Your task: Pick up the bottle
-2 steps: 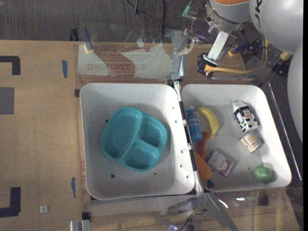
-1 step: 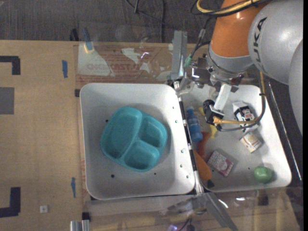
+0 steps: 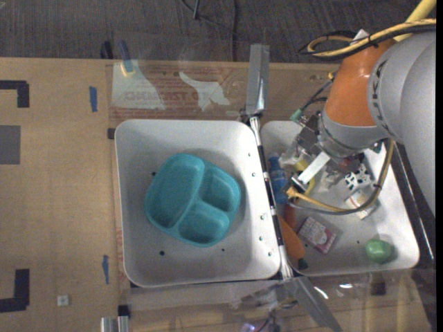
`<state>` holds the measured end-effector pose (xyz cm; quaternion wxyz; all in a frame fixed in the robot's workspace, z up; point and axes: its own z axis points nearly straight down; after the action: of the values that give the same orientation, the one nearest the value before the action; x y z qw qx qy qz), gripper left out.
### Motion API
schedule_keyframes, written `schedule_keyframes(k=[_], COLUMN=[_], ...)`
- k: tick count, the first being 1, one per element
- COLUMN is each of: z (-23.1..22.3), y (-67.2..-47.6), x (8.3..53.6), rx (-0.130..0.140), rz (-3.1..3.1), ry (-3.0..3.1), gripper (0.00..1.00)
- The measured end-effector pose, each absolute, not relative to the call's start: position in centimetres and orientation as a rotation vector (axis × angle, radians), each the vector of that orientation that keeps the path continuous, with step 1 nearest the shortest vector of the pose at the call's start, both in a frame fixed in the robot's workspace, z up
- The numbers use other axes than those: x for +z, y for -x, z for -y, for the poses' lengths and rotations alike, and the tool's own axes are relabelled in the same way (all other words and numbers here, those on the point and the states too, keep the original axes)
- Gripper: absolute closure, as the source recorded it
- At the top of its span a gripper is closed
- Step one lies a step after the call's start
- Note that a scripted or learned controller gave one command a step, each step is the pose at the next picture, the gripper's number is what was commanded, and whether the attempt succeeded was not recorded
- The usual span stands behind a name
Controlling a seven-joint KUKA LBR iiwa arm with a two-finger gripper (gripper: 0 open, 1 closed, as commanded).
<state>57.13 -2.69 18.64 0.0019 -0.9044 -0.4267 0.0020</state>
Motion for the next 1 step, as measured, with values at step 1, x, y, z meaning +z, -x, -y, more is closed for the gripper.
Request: schedule_keyframes(k=[1], z=[2.77], y=[-57.20], x=[19.68], rx=[0.002], rz=[1.334], ry=[2.840], gripper=[1.00])
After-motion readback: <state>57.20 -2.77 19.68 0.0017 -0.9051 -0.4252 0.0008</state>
